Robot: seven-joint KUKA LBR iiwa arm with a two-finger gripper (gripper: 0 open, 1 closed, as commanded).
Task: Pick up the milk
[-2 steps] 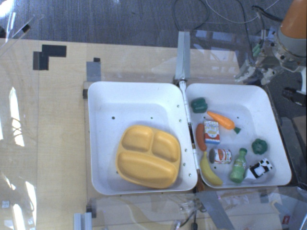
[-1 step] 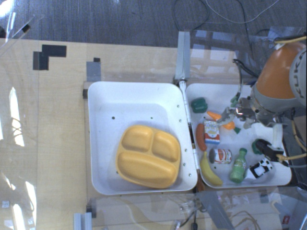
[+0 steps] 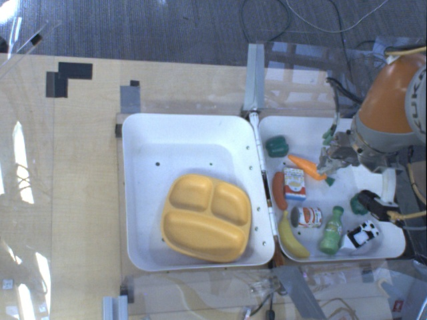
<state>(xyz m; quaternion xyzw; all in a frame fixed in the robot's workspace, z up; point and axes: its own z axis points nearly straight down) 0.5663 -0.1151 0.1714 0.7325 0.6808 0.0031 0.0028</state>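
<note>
Camera view
Milk: a small carton, boxy, with red, white and blue print; it lies in the right bin, near that bin's left wall.
Milk's axis: the long side runs roughly up and down the picture, the red end toward the far rim.
Neighbours: a smooth orange carrot just beside its upper right corner; a reddish sausage shape along its left side; a can just below it.
Gripper: hovers over the right bin, beside the carrot's right end, apart from the milk; whether the fingers are parted or closed I cannot tell.
Other items: curved yellow banana, glossy green bottle, black-and-white cow figure, green pepper.
Left bin: holds a matte yellow compartment tray, rounded.
</note>
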